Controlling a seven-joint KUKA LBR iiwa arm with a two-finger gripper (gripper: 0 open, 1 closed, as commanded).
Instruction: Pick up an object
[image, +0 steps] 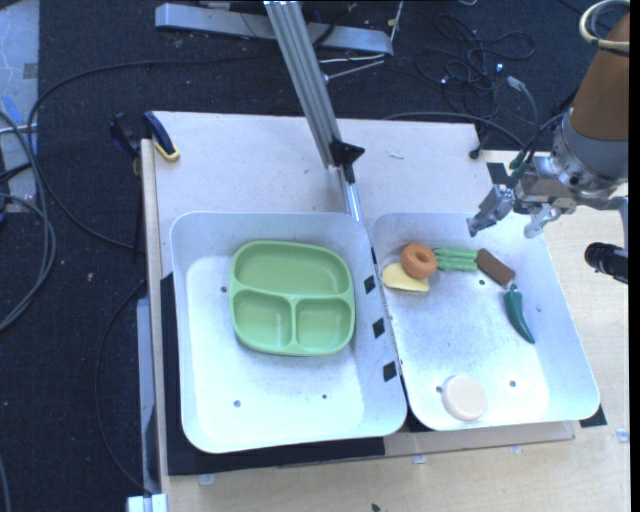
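Two white bins on my feed, gripper (510, 218) spread open and holding nothing above the right bin's (560, 330) far edge, doughnut (419, 261) near that bin's far-left corner, green tray (293, 297) in left bin (200, 390).

Lighting was bright, even, overhead; white bins (200, 420) read near blown-out w/ faint speckled grey patches on their floors. Green tray (294, 297) in left bin cast a soft, weak shadow just below-right of itself; no hard shadows anywhere around it. Mild sheen on tray's rims, no strong glare. Floor above & left of tray was very dark, cables barely separated from it. Focus was soft overall, small items right of tray slightly fuzzy. Arm (600, 110) at far right of tray looked a bit blurred. Frame low-res, noisy.
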